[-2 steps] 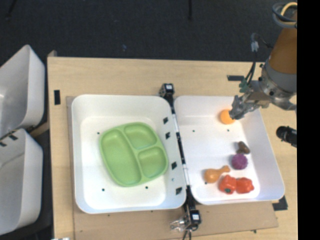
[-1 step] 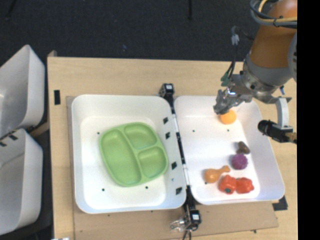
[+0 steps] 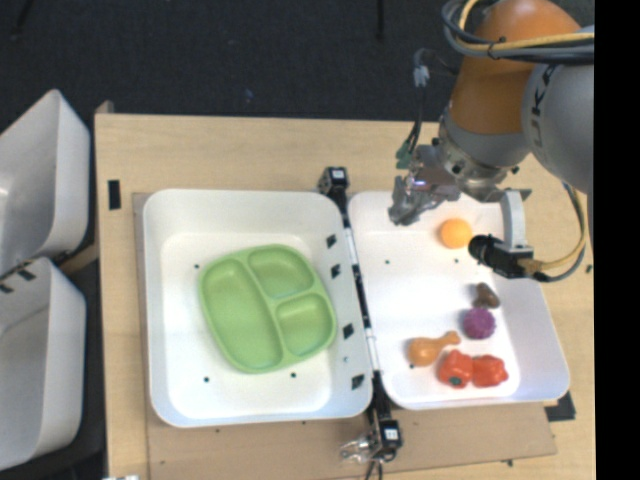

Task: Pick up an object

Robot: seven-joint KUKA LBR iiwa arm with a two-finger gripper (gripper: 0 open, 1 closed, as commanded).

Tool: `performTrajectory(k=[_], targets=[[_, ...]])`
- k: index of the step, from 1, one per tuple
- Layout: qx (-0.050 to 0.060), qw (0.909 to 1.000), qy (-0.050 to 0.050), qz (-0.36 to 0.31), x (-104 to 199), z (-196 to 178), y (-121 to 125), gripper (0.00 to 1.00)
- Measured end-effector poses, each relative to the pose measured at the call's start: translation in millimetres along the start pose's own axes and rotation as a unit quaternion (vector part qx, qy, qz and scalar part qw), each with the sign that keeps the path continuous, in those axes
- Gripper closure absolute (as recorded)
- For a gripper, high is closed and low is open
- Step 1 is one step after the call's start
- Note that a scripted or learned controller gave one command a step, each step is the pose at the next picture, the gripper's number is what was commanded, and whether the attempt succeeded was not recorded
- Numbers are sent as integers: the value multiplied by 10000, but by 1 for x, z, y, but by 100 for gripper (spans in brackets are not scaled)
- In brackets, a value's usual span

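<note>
Over the far-left corner of the right bin (image 3: pixel 560 368), the hand (image 3: pixel 408 208) hangs from the grey arm (image 3: pixel 560 98), which reaches in from the right with its orange band (image 3: pixel 505 48) above the wrist. Whether the hand is open or closed cannot be told from this slanted view, and nothing can be seen held in it. Just to its right, on the white floor of the same bin, lies a small orange ball (image 3: pixel 455 232), close to the hand but apart from it. Nearer the camera along the bin's right side sit a small brown piece (image 3: pixel 486 294) and, just below it, a purple round object (image 3: pixel 479 323). Toward the near edge lie an orange pear-shaped object (image 3: pixel 431 348) and, touching or almost touching it on the right, a red pepper-like object (image 3: pixel 471 369). A black cylindrical part (image 3: pixel 495 253) with a cable juts over the bin beside the ball. The left bin (image 3: pixel 160 268) stands side by side with the right one, the 2 joined along a rim with black clips. It holds a green tray (image 3: pixel 266 308) with 3 compartments, lying flat and turned at a slant. Both bins rest on the wooden tabletop (image 3: pixel 250 153). At the left edge stand 2 more white containers (image 3: pixel 40 183), off the tabletop.
</note>
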State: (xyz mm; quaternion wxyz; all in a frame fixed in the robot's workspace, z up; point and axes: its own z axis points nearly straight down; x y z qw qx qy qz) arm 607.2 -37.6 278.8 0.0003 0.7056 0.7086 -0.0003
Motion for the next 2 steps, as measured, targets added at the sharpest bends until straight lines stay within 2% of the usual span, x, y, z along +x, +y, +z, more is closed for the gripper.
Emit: performTrajectory(k=[2], targets=[[-14, 10000, -2, 0, 100, 4, 34, 100]])
